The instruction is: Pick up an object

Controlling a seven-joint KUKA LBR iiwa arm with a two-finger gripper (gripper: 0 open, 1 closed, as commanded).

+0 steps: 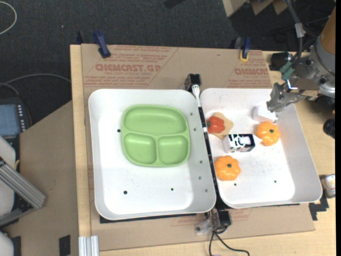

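The claw (277, 101) hangs just above the small pumpkin (268, 133); how far open, I cannot tell; best drop straight, centred, before closing.

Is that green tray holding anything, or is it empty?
Empty. The green tray lies flat in the left bin, and all three of its compartments show bare green.

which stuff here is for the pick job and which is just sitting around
For the job: end effector; two orange pumpkins; red tomato piece; black and white block; small white object; right bin.

Lying about: green divided tray; left bin; blue clamps.
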